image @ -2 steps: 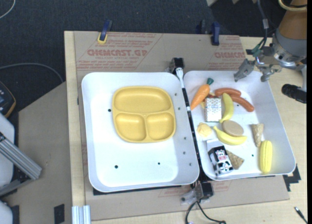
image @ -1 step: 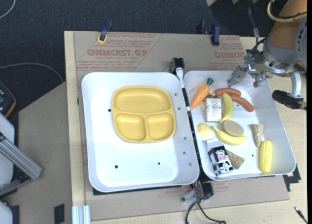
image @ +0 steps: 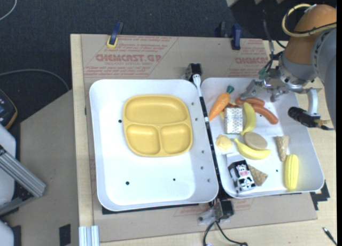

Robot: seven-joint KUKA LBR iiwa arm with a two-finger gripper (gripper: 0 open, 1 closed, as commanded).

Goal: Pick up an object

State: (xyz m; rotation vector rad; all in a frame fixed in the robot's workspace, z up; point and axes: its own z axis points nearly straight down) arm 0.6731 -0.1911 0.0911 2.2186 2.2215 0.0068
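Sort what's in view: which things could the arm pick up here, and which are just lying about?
Job in hand: gripper; right bin's carrot, sausages, silver packet, bananas, corn cob, cow-print carton.

Lying about: yellow divided plate, left bin, clamps.

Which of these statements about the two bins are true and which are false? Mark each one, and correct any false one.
1. The yellow tray lies in the left bin. True.
2. The carrot lies on the yellow tray. False: it lies in the right bin, near its left wall.
3. The corn lies near the right bin's front right corner. True.
4. The gripper hangs over the left bin. False: it is over the back of the right bin, by the sausage.
5. The banana lies in the left bin. False: it lies in the right bin.
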